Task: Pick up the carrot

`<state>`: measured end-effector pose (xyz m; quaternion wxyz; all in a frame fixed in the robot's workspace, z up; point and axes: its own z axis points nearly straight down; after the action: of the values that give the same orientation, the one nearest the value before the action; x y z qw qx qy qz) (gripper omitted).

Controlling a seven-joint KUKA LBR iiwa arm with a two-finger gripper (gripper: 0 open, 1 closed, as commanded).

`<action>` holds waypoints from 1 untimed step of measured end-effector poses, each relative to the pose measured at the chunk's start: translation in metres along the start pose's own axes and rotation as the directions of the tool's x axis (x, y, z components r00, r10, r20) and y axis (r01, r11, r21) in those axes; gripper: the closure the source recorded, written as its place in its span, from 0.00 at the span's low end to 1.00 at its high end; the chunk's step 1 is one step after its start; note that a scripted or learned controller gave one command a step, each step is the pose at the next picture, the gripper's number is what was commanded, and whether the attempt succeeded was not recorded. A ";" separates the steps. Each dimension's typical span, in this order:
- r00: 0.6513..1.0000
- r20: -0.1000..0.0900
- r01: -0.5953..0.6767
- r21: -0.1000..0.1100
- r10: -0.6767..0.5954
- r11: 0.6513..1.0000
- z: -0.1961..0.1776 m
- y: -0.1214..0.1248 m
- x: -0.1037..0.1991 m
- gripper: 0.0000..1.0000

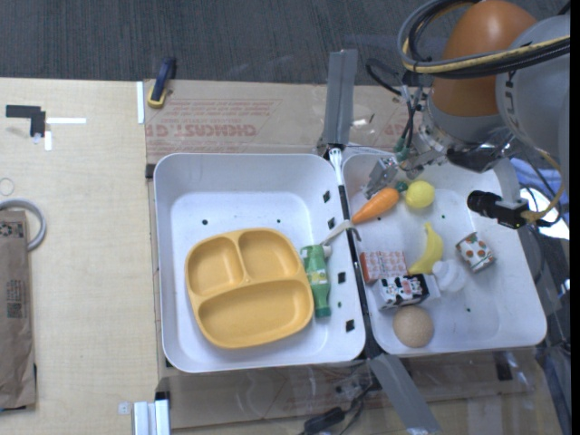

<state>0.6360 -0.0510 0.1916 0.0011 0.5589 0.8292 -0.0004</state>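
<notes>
A yellow plate and a green bottle are seen in the left bin. The carrot lies in the right bin, at its upper left by the divider. The gripper is placed just above its thick end; whether it is clenched cannot be told. The carrot is best grasped across its width, clear of the lemon.

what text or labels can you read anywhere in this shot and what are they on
"CHEMCAST" in red, seen upside down, printed on the brown cardboard sheet behind the bins; smaller red lines near it are too blurred to read.
Print on the brown paper bag at the left edge: too small to read.
Red and white packet in the right bin: pattern, nothing legible.
Black and white carton: markings, not readable.
Small cup: picture, no readable words.
</notes>
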 end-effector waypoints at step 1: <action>0.993 -0.002 -0.114 0.003 0.114 0.993 0.000 -0.031 0.001 0.00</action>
<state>0.6069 -0.0614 0.1911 -0.0004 0.6055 0.7958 -0.0009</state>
